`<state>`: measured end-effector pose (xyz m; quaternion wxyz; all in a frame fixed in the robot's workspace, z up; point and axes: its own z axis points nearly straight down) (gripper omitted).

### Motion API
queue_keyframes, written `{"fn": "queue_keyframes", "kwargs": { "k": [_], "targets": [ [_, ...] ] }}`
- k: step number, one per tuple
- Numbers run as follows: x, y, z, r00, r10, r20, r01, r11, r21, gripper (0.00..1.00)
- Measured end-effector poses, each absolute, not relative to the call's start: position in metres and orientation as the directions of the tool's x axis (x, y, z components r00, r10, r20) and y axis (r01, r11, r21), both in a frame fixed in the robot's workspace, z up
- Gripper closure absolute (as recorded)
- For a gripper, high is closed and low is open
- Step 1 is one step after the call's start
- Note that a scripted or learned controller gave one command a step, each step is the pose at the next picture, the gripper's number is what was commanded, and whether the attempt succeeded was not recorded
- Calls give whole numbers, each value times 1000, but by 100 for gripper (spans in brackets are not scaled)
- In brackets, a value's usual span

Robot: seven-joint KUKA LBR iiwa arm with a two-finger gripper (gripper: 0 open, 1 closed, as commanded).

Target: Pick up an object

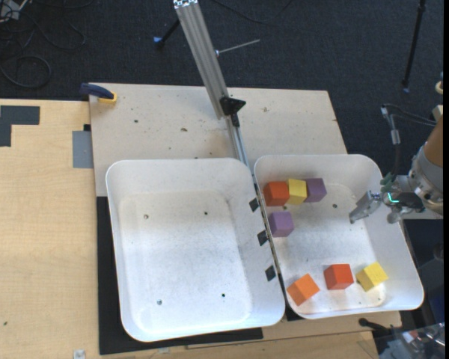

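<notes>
Tool (pixel 376 206) poised over right bin's (pixel 395 299) right rim, finger state unreadable, nothing visibly held. Six small hard-edged matte blocks inside: orange (pixel 277 193), yellow (pixel 297 190) and purple (pixel 315 189) touching along far wall. Risk: tight row denies finger room; smooth white tray lets cubes slide.

7 blocks (pixel 297 191) in right bin (pixel 404 290), beside left bin (pixel 127 200)

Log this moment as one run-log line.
gripper: over right bin at its right edge, holding nothing | blocks: seven in right bin, untouched | nearest: yellow block | pick: not yet done
</notes>
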<state>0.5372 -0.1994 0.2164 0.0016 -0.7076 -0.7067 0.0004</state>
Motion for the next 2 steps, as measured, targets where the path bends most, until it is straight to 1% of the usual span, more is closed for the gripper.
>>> {"fn": "queue_keyframes", "kwargs": {
  "k": [1,2],
  "targets": [
    [539,-209,161,1,1000,2,1000,-1,-8,0],
    [534,-208,117,2,1000,3,1000,-2,-8,0]
  ]
}}
